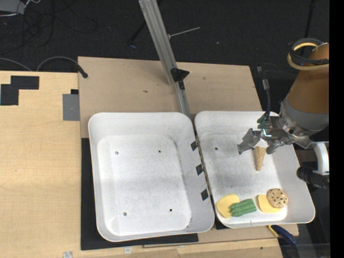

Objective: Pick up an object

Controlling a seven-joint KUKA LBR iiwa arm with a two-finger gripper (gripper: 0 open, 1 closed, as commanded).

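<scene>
Tool Position Over Right Bin

Tool (260, 142) positioned above right bin (231, 123), fingers spread, nothing between them. Ice cream cone (259, 158) directly below tool, lying on bin floor. Near front wall: yellow piece (225, 203) touching green vegetable (243, 207); just beside, cookie (277, 198) on second yellow piece (267, 205). Left bin (141, 125) alongside on tabletop (37, 160).

The arm (312, 85) is seen as a bulky rounded body, finished in orange over its upper section and grey at the wrist below. A yellowish ring is noted at the top of the orange section. The jaws are carried on dark grey metal linkages, with a small teal mark visible among them.
</scene>
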